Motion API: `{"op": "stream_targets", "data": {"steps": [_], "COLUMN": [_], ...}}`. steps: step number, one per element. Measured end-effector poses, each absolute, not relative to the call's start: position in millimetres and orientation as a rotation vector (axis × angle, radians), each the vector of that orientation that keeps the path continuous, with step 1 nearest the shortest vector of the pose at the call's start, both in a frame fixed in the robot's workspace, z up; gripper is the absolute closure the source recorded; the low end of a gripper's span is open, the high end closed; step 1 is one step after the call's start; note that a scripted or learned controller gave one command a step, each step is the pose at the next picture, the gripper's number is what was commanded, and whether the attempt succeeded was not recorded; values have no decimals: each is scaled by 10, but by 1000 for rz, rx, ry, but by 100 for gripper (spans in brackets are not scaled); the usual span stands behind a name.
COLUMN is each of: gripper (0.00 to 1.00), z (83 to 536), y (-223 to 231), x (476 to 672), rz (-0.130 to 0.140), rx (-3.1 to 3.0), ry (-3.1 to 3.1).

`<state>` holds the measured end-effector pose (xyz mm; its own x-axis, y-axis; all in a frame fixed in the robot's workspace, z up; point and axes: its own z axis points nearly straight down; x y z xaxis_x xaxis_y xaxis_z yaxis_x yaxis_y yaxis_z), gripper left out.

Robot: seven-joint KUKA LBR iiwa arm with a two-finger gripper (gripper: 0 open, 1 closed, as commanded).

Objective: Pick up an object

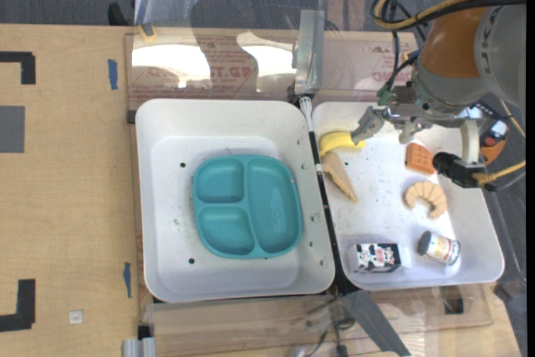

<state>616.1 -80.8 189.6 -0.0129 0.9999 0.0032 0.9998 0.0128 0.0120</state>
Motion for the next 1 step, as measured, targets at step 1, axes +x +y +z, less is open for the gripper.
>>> {"op": "stream_targets", "data": {"steps": [1], "gripper": [0], "z": [1927], "y": [-1576], "x": [6387], "rz": [-2], "rx": [2223], "ry": [2215]}}
